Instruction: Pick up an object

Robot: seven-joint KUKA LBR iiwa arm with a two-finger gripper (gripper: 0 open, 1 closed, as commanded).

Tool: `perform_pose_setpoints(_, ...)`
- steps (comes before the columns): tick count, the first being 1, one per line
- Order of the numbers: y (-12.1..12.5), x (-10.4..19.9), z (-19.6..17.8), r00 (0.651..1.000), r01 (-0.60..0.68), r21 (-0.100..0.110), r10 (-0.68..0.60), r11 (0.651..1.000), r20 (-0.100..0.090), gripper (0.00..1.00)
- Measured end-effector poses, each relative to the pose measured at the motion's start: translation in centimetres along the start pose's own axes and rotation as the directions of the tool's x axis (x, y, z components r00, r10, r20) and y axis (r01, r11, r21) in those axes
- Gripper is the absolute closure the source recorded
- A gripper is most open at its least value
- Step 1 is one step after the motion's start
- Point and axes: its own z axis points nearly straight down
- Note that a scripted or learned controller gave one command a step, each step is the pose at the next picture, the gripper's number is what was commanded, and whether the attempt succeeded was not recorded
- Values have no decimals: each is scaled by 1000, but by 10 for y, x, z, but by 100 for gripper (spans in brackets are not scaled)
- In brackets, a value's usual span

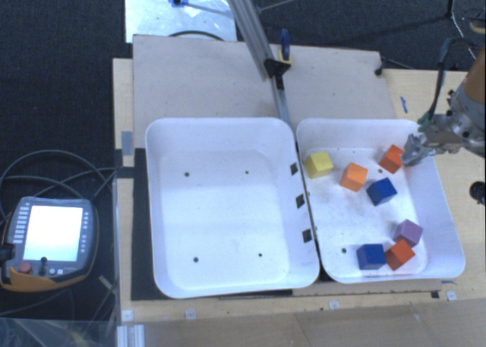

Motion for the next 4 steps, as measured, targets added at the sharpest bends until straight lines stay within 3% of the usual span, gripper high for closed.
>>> perform_pose_setpoints(4, 78, 201, 29, 1000, 1, 2, -1, 1000, -2, 100)
